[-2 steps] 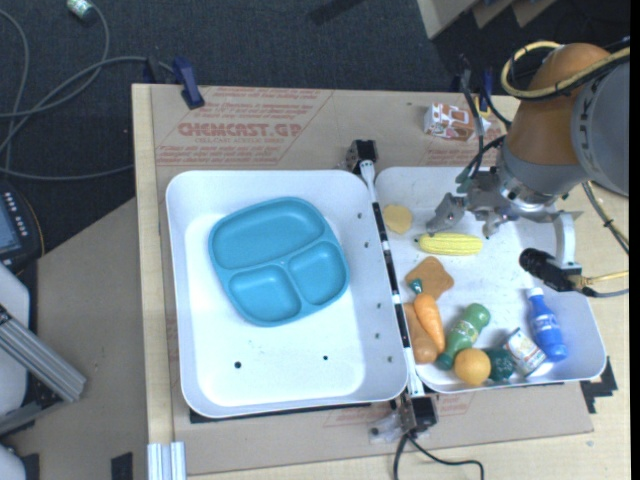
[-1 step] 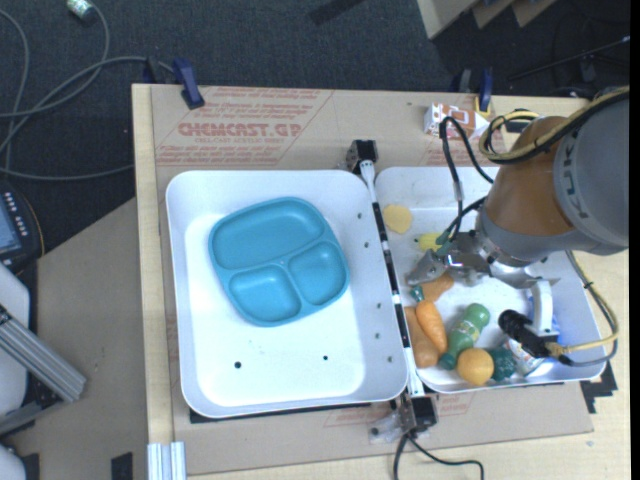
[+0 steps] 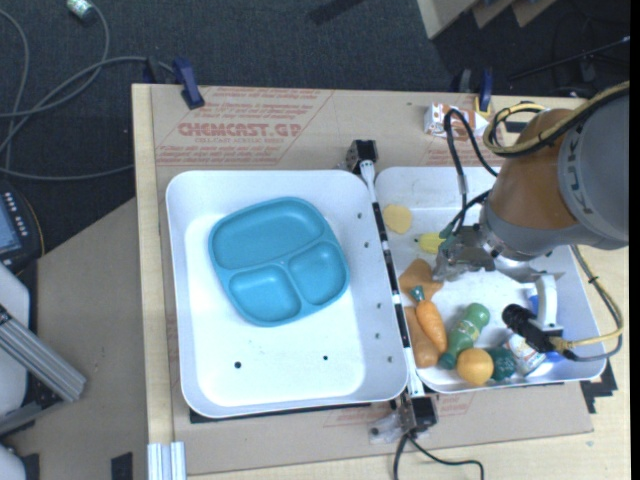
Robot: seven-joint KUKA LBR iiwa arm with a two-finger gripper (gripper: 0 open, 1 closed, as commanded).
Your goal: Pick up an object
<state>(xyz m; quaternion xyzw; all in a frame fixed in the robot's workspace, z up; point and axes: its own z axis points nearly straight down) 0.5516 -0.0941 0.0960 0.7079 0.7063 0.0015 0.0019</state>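
The grey arm [image 3: 560, 183] leaned in over the right bin [image 3: 425, 186], its orange band above the wrist. In the left bin [image 3: 200, 268] lay a blue divided tray [image 3: 278, 260]. The gripper [image 3: 458, 256] hung low over the right bin's toys; whether it gripped anything I could not tell. Just below it lay a carrot [image 3: 430, 320], a green toy [image 3: 468, 326], an orange ball [image 3: 476, 366], and further up a yellow disc [image 3: 398, 218].
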